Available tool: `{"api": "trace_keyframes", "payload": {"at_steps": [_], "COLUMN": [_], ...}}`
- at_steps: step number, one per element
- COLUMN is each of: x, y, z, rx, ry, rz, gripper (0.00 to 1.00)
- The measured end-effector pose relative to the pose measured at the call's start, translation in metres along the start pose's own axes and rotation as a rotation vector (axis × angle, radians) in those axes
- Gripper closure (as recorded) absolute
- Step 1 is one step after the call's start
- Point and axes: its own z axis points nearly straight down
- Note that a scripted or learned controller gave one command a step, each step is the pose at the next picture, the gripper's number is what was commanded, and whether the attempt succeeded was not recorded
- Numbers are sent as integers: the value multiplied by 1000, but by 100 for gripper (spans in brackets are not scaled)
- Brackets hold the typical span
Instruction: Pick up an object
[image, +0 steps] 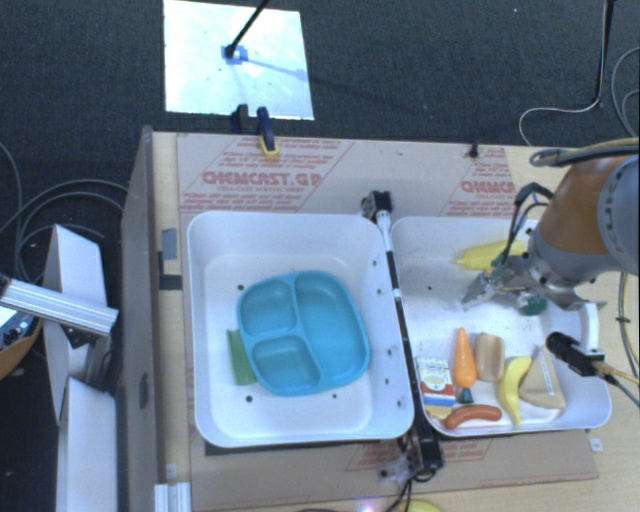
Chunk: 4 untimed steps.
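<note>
The right bin (430, 262) holds several toy foods. Along its front lie an orange carrot (463, 358), a tan bread piece (489, 355), a yellow banana (513, 386), a red sausage (470, 416), a small white printed packet (434, 380) and a pale cheese wedge (546, 385). A yellow piece (484, 255) lies at the back of the bin. My gripper (482, 290) hangs low over the bin's middle, just in front of that yellow piece and behind the carrot. Nothing is visibly held.
The left bin (215, 300) carries a blue divided plate (300, 332) with a green strip (240, 357) at its left edge. A black bar with a clamp (395, 300) divides the bins. Cables run along the arm on the right.
</note>
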Motion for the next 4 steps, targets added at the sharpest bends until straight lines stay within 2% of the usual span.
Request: {"api": "trace_keyframes", "payload": {"at_steps": [1, 2, 3, 4], "x": [-12, 51, 78, 43], "y": [60, -2, 60, 80], "z": [9, 11, 0, -17], "rx": [5, 8, 3, 19], "ry": [0, 4, 1, 3], "rz": [-2, -4, -5, 5], "gripper": [0, 0, 0, 0]}}
